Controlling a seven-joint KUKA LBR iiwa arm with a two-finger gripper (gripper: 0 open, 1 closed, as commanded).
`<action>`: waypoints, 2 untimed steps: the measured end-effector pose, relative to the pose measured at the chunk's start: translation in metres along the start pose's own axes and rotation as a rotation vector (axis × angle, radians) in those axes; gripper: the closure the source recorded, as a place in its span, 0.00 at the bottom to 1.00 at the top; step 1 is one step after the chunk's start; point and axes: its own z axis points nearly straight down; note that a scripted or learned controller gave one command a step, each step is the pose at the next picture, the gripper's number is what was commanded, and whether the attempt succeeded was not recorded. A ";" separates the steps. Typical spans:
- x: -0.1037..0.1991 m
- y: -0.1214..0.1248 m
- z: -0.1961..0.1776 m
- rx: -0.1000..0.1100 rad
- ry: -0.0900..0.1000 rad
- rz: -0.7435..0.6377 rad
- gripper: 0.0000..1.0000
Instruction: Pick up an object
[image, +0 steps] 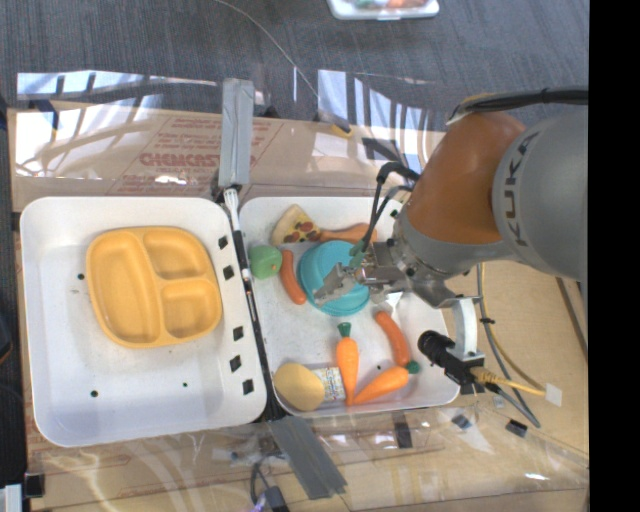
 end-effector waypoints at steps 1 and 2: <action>0.040 0.031 0.046 0.003 -0.001 0.354 0.00; 0.040 0.049 0.044 -0.001 -0.001 0.507 0.00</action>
